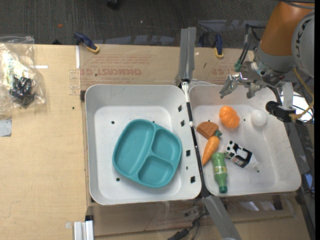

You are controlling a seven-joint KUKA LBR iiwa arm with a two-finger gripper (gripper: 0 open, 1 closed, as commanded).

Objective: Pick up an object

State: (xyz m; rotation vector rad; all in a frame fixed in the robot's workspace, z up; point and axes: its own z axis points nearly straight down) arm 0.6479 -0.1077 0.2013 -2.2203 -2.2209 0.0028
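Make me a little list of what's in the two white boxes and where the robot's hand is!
left bin: a teal divided plate
right bin: orange ball-shaped toy, brown wedge toy, toy carrot, green bottle, black-and-white toy, white ball
carrot and bottle: lying end to end near the divider
hand: above the back edge of the right bin, fingers spread, holding nothing
bench, far left: clear bag of small parts

Wooden bench (40, 174), dark carpet floor (150, 4), cardboard sheet (130, 66)
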